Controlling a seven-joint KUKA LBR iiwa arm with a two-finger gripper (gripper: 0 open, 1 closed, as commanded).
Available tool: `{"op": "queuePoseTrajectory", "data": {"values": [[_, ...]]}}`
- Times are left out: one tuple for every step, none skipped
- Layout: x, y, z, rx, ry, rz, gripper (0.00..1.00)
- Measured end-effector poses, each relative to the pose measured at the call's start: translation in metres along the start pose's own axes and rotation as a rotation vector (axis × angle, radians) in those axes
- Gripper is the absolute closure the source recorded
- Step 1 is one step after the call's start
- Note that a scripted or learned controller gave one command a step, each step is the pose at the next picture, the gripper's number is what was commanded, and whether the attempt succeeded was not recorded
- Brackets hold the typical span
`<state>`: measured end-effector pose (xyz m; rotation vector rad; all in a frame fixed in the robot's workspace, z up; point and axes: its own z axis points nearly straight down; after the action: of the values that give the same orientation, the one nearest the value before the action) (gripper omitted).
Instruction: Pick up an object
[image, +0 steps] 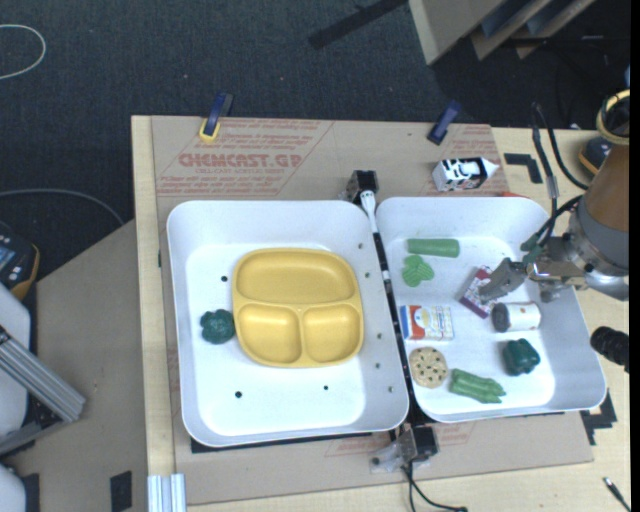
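Hung low over the right bin, pincer slanted down toward a small maroon packet at its tip; spread or pressed together, could not tell. White cylinder lay just beside, probably crowding the approach.

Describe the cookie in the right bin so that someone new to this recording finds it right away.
Start at the right bin, the one without the yellow tray. Go to its near left corner, beside the divider between the two bins. The cookie lies there, just below a small red, white and blue carton and left of a green pepper; it is the one flat, round, tan thing with dark specks.
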<state>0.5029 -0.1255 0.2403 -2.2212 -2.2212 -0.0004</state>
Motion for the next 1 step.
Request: {"op": "queuePoseTrajectory", "data": {"values": [[-0.0021, -0.0097, 0.0565, 0.006, 0.002, 0.001, 0.0]]}}
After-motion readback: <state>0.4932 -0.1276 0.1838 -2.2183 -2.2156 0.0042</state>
